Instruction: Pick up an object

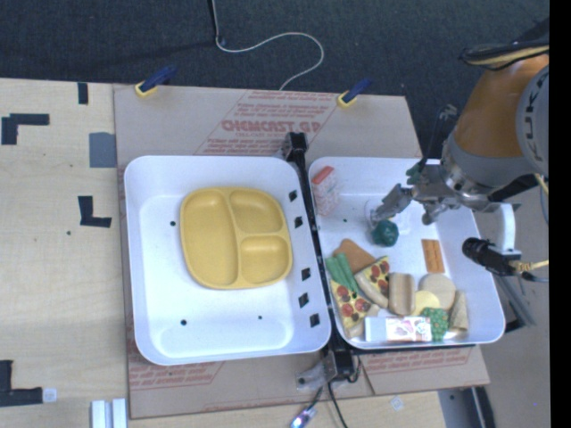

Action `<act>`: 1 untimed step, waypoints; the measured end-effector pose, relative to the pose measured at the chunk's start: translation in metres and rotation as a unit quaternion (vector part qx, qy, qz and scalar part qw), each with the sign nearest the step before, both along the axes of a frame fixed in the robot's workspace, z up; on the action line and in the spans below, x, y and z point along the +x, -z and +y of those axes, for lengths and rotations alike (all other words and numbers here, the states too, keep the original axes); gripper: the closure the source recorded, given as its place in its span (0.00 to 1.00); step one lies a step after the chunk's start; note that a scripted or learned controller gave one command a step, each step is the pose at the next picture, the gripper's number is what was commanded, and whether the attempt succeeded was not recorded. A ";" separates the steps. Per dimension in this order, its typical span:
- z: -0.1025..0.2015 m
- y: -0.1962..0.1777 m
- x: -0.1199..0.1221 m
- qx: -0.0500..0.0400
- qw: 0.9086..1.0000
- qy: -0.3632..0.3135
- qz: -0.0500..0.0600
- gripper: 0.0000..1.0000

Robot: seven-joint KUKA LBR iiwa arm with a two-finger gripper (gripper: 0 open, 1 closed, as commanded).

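The right bin (357, 175) holds a heap of toy food along its front: pizza slices (368, 285), a green leafy piece (341, 269), bread-like pieces (401, 292), a white packet (406, 329) and an orange stick (434, 257). A dark green ball (385, 233) lies alone near the bin's middle. My gripper (393, 205) hangs over the right bin, just above and behind the green ball, its fingers (386, 210) pointing down-left. Nothing shows between them.
The left bin (152, 239) holds a yellow divided plate (236, 237). A clear cup-like item (323, 185) stands at the right bin's back-left corner. A black divider (308, 230) runs between the bins. A cable (268, 43) loops behind the bench.
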State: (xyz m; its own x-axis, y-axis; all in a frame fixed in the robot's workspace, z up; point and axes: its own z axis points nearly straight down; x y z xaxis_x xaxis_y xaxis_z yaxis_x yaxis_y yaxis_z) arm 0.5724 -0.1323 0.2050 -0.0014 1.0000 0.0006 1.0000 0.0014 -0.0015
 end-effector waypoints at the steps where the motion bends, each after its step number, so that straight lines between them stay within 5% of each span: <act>1: -0.029 0.127 0.018 -0.001 1.000 0.001 0.001 0.00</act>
State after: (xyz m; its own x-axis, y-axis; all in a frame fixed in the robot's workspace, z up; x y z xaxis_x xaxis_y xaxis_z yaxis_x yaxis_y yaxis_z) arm 0.5908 -0.1609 0.0775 0.0005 1.0000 -0.0020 1.0000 -0.0005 -0.0038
